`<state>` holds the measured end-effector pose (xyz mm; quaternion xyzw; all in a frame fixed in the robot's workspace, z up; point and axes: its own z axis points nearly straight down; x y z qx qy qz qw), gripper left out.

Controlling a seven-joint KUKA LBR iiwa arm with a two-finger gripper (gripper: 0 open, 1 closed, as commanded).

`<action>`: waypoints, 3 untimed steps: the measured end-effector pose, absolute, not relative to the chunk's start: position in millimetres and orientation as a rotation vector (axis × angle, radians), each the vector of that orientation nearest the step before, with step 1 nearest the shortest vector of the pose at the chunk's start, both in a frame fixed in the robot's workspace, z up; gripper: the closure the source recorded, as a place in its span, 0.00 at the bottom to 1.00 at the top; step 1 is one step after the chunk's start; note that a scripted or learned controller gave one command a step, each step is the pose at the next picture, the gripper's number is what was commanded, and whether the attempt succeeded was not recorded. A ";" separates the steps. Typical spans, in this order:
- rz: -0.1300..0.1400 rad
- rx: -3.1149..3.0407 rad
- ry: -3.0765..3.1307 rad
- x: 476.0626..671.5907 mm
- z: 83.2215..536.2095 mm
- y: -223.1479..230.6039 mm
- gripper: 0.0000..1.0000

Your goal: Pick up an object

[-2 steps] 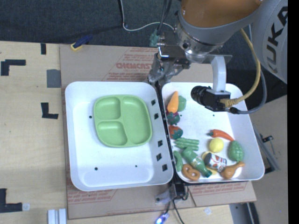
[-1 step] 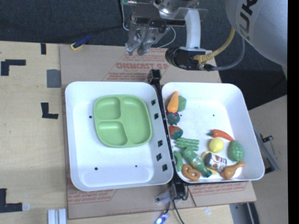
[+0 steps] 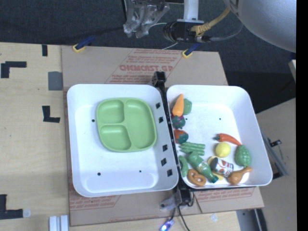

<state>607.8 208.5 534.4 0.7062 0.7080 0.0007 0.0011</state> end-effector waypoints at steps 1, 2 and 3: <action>-0.004 2.218 2.227 597.5 525.6 234.9 1.00; -0.030 2.221 2.234 478.7 404.5 233.7 1.00; 0.021 2.214 2.221 508.4 542.8 233.5 1.00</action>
